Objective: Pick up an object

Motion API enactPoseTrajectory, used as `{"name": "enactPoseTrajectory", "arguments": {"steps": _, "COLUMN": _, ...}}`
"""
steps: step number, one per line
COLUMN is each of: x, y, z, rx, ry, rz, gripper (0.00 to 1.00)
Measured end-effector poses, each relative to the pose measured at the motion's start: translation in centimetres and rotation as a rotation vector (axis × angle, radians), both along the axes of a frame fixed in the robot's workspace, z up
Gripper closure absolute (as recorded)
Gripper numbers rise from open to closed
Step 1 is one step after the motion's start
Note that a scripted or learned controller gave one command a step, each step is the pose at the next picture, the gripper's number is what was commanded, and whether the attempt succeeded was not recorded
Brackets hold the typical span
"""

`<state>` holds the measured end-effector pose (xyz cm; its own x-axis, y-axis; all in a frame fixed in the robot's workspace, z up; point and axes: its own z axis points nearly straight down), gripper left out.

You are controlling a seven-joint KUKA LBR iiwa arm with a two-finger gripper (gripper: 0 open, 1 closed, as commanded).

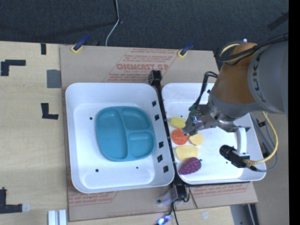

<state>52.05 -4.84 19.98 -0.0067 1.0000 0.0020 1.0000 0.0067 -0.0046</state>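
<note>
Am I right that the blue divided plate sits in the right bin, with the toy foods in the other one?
Not quite. The camera view shows the blue divided plate in the left bin; the toy foods, such as the purple grapes, lie in the right bin.

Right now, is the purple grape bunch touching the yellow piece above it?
Touching. The camera view shows the purple grape bunch overlapping the lower edge of the yellow piece, no white floor between.

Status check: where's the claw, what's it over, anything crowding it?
Claw low in right bin, over the orange piece. Grasp not confirmed. Yellow pieces packed close, purple grapes nearby. Blue plate in left bin.
</note>
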Motion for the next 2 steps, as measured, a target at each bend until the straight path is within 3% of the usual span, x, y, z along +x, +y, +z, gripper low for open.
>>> {"name": "enactPoseTrajectory", "arguments": {"steps": 2, "x": 1.1, "y": 10.4, "z": 0.3, "rx": -0.001, "ry": 0.0, "rz": 0.0, "gripper": 1.0}}
